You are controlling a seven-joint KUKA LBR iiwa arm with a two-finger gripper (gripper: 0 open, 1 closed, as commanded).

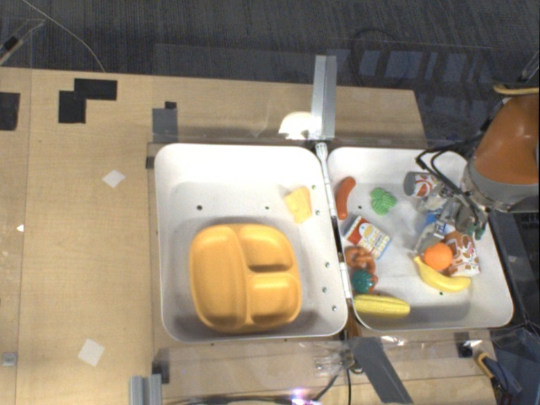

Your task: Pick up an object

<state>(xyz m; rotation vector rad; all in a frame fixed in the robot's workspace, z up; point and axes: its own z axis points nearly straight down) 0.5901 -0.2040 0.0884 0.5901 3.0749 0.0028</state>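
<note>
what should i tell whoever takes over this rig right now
Gripper: low over the right bin, near the orange ball; nothing is seen held between its fingers, and whether they are open or shut cannot be made out.
Right bin also holds a banana, a corn cob, a red sausage, a green toy and a small printed box.
Left bin: a yellow divided tray and a yellow wedge.
Done: the arm has reached the clutter.
Left: grasp an object and lift it.

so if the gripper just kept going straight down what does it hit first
Most likely the orange ball, which sits just below the gripper beside the banana. Depth is hard to judge from this slanted view, so it could miss.
</note>
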